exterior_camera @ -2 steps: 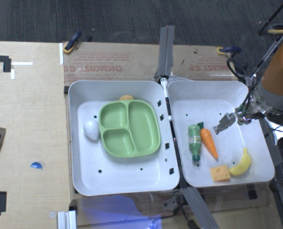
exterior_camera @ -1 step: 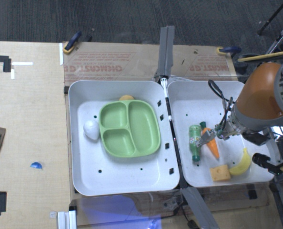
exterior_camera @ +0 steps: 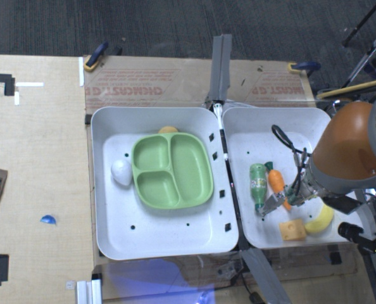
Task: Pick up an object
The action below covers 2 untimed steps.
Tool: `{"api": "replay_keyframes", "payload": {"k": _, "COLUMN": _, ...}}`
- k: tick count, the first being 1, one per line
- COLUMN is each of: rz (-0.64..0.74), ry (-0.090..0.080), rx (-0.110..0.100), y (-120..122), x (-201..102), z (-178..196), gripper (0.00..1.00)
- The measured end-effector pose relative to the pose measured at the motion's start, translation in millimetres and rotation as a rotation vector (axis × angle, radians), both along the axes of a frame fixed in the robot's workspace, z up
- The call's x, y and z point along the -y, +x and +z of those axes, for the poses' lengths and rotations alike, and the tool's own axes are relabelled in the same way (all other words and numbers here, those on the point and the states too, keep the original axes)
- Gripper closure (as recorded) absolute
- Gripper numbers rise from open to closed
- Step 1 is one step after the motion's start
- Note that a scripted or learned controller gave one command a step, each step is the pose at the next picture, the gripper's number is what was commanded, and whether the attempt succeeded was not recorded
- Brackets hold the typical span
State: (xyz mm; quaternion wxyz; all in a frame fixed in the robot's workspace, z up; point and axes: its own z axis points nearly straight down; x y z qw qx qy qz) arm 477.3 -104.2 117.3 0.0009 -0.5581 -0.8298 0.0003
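Carrot (exterior_camera: 276, 181) touching end effector (exterior_camera: 288, 199), beside green bottle (exterior_camera: 257, 182)

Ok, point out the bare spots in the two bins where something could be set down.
Left bin: free floor along the near wall, in front of the green tray. Right bin: free across the far half, beyond the green bottle and carrot. The near right corner is crowded: gripper, sponge, banana.

Fixed overhead camera, slanted, both bins (exterior_camera: 99, 189)
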Motion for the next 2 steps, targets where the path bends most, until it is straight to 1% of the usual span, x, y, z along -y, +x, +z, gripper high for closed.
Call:
{"api": "replay_keyframes", "payload": {"k": 1, "rz": -0.005, "ry": 0.0, "rx": 0.002, "y": 0.8, "x": 0.9, "z": 8.7, "gripper": 1.0}}
{"api": "replay_keyframes", "payload": {"k": 2, "rz": -0.22, "ry": -0.002, "rx": 0.001, "y": 72.4, "x": -25.4, "z": 73.9, "gripper": 1.0}}
